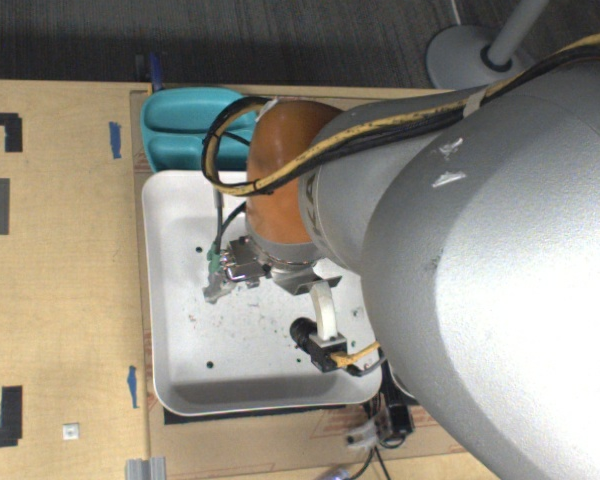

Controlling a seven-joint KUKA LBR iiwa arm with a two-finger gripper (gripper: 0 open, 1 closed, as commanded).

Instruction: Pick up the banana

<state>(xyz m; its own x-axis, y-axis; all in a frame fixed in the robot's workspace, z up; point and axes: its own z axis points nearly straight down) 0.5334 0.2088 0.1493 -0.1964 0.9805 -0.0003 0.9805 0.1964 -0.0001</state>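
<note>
From the camera view we see the hand (pixel 220 280) low over the white bin (pixel 180 368), cannot tell whether it is apart or together, and cannot find the banana, so we risk it closing on nothing behind the arm (pixel 460 268).

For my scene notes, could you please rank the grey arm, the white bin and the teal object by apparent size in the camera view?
1. grey arm, though nearest the camera
2. white bin
3. teal object, partly hidden
</note>
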